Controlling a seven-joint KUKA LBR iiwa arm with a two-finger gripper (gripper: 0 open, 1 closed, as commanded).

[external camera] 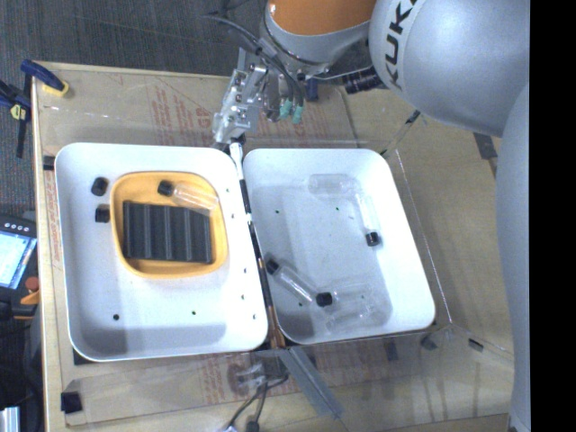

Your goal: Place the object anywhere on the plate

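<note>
My gripper (236, 115) sits above the bench's far edge, just beyond the seam where the two white bins meet, with its tip near the rear rims of both; whether it is wide or narrow cannot be told from this view, and nothing shows in it. The left bin (81, 313) holds the plate (130, 196), an orange-yellow rounded dish lying flat toward the bin's rear half. On the plate rests a dark ribbed block (171, 232) covering most of its centre, and a clear tube with a black cap (180, 193) lies along the plate's rear rim, touching it. Two small black pieces (99, 187) sit on the bin floor just beside the plate's left edge. The right bin (409, 268) holds several clear plastic vials: one with black ends (297, 283) lies diagonally near the left front, another (364, 219) lies along the right side with a black cap at its near end, and further transparent pieces (328, 184) lie at the rear and the front right, hard to make out. The raised rims of both bins stand between my gripper and their contents.
</note>
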